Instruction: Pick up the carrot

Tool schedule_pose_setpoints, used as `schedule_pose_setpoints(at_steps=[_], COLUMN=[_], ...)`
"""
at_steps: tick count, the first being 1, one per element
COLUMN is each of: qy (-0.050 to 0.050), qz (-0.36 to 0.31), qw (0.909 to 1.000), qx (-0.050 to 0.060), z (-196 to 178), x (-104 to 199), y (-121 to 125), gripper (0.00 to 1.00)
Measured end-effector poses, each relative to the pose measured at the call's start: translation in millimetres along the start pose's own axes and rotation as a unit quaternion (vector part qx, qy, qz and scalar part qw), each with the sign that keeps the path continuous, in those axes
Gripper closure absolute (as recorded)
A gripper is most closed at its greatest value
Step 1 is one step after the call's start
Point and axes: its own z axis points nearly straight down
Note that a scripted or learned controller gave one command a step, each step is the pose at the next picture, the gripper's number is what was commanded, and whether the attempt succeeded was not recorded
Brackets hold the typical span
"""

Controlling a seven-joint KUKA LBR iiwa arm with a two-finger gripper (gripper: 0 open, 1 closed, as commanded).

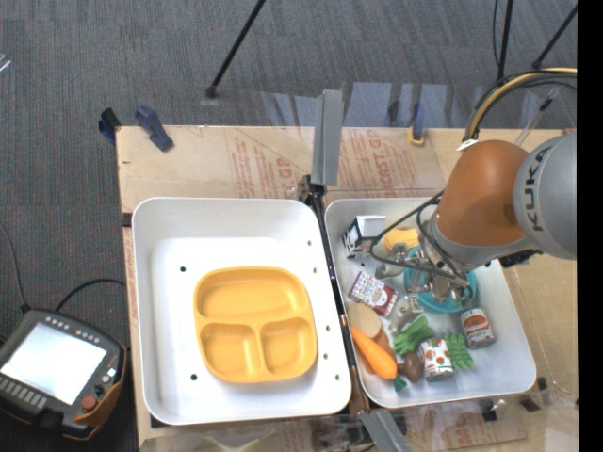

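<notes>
Off on the far left, down on the floor, sits the teach pendant (pixel 52 370) with its pale screen. On the bench, the left bin (pixel 160 229) holds a yellow divided tray (pixel 255 324), pretty much centered. The right bin (pixel 513 361) is the cluttered one. The carrot (pixel 374 353) lies at its near-left side, close to the left wall, angled, with a tan round piece touching its far end. Right of it are green leafy bits (pixel 413 335) and two small cans (pixel 436 359). The arm's orange band (pixel 480 196) hangs over the far right part, gripper (pixel 435 276) pointing down over a teal thing, well away from the carrot. Can't tell if it's closed or not.
</notes>
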Motion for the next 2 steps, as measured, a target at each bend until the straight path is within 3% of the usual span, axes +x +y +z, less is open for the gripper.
schedule_pose_setpoints(at_steps=[1, 2], qy=[-0.003, 0.001], qz=[0.059, -0.175], qw=[0.9983, 0.9845], qx=[-0.001, 0.0], z=[-102.4, -98.8], x=[100.6, 103.3], y=[75.5, 96.6], gripper=[0.0, 0.0])
